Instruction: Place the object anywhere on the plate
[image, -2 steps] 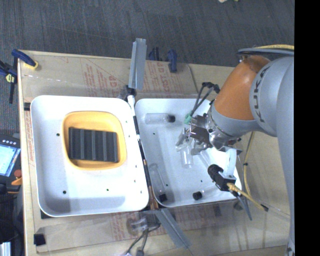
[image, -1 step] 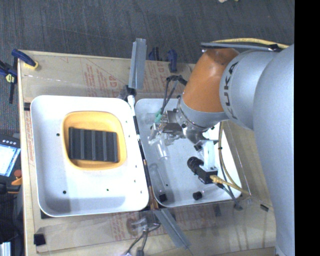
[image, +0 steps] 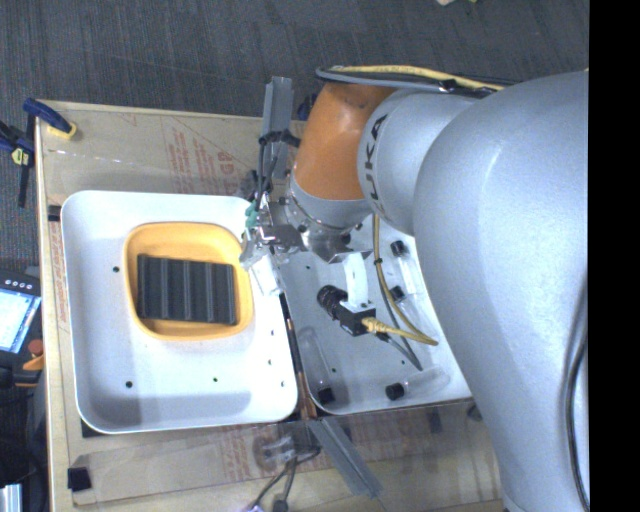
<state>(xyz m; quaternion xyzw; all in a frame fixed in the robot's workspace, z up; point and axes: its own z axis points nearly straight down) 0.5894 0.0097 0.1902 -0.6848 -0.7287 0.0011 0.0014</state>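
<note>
Object location is not something I can confirm: the arm (image: 470, 200) covers most of the right bin (image: 440, 375), and I see nothing that I can name as the task item. Small dark parts at centre frame, around the cable (image: 400, 330), look like rig fittings, though I cannot be sure.

Plate (image: 190, 285) sits in the left bin (image: 100, 400), left of centre: yellow rim, dark ribbed middle, nothing resting on it.

Gripper (image: 258, 238) is at centre frame, just above the divide between the bins and beside the plate's upper right corner. Its tip is small and cluttered; I cannot tell how it is set or whether it carries anything.

My judgement of the step: either a carry toward the plate or a reach not yet resolved. To do it well, I would first confirm a load at the tip. If loaded, I would move left until fully over the ribbed middle, well inside the rim, lower close, then release. Releasing at the current spot risks a drop on the bin wall or the rim's edge.
</note>
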